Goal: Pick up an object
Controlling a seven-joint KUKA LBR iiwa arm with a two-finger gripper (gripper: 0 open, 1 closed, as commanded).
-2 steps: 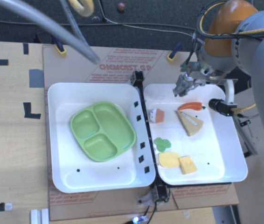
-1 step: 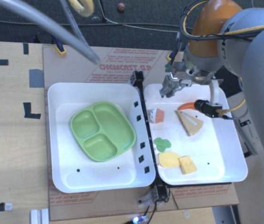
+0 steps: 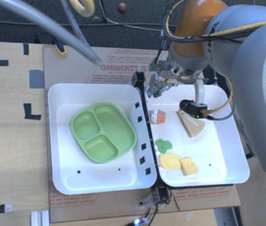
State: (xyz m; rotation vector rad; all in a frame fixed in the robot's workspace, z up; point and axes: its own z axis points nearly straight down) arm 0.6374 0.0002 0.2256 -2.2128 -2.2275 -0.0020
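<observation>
The right bin [image 3: 227,168] holds several small toy foods: an orange and white piece [image 3: 158,117], a tan wedge [image 3: 191,125], a green leafy piece [image 3: 163,145], a yellow round piece [image 3: 170,162] and a tan square block [image 3: 189,166]. My gripper [image 3: 156,87] hangs over the far left corner of that bin, beside the divider, above and behind the orange and white piece. Nothing shows between its fingers. A green divided plate [image 3: 104,132] lies in the left bin [image 3: 62,173].
The grey arm with its orange band [image 3: 196,13] covers the upper right of the bench. A black divider strip [image 3: 144,135] runs between the bins. A grey pole [image 3: 43,13] crosses the upper left. Cardboard [image 3: 119,65] lies under the bins.
</observation>
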